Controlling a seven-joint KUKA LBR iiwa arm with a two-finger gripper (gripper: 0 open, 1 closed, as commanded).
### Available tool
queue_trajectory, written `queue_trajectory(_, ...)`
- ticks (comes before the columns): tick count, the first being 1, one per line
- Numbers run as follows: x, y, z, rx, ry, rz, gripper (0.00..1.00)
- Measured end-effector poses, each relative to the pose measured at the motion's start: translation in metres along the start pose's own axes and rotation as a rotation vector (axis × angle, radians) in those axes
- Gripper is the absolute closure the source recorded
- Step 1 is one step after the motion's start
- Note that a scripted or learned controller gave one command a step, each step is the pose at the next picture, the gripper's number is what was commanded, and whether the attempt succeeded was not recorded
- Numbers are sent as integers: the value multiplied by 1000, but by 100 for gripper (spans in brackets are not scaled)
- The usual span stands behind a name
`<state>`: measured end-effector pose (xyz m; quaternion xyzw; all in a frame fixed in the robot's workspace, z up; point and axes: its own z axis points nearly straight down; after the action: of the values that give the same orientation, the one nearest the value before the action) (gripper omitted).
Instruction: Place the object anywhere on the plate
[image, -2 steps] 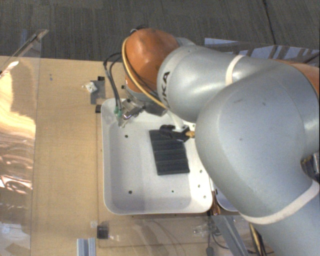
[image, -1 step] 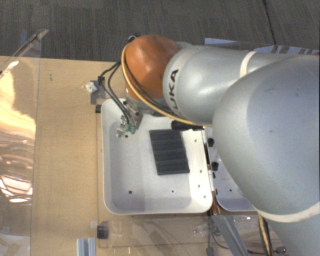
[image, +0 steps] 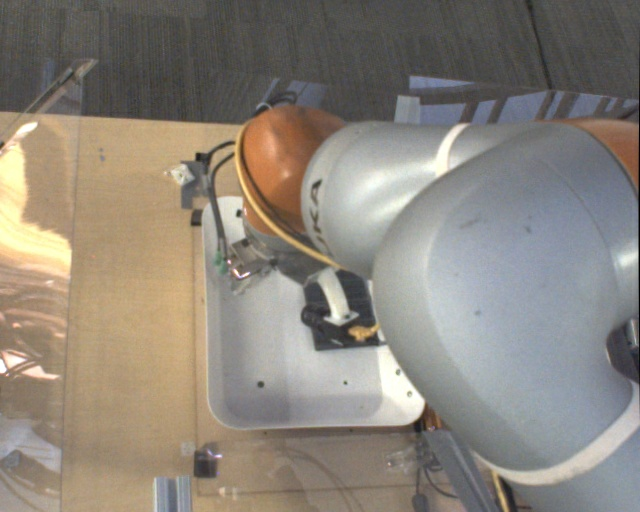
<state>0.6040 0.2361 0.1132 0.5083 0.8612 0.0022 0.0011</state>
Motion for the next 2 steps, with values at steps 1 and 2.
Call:
queue_trajectory(1,12,-42,20,-18,-8,-545,100)
queue_trajectory(2,27,-76,19,-21,-14,-996,100)
